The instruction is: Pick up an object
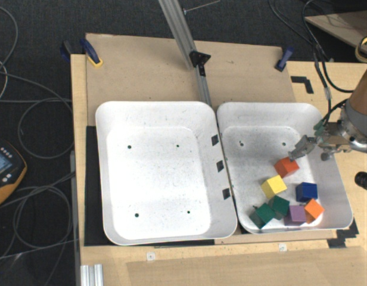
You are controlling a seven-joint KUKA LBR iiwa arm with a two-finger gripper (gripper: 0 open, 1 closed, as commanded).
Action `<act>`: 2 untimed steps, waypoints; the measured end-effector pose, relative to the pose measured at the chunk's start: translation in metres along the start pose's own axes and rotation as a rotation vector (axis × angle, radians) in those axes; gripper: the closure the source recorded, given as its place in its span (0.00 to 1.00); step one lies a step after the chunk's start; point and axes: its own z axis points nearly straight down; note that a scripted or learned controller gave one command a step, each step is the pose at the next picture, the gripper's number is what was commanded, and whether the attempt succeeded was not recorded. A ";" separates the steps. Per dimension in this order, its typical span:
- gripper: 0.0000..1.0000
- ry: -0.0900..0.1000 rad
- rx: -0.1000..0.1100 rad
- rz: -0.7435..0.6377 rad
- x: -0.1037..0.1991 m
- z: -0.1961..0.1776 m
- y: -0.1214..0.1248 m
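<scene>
Reaching in from the right, the gripper is hanging over the right-hand bin, its grey fingertip sitting just up and to the right of the red-orange block. Whether that tip is touching the block or floating just above it, the slanted view is not giving that away. How the pincer is set, I cannot tell either.

The blocks are all crowding the near right corner of that bin. The red-orange one is lying farthest from us, a little apart from the rest. Just nearer sits the yellow block. Nearer again, two dark green blocks are huddling together, with a purple block beside them, a blue block to the right, and an orange block pressed close to the bin's near right wall. The left-hand bin is playing no part here.

To my eye this is looking like the approach, the tool lining up on the red-orange block, with nothing lifted yet. The next move is calling for the fingers to straddle that block squarely and come down around it. The yellow neighbour is lying close on the near side, so a sloppy descent is risking a nudge rather than a clean grip.
</scene>
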 end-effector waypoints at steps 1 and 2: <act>0.00 0.000 -0.001 0.001 0.000 0.000 0.000; 0.00 0.001 0.005 0.002 -0.007 0.046 -0.003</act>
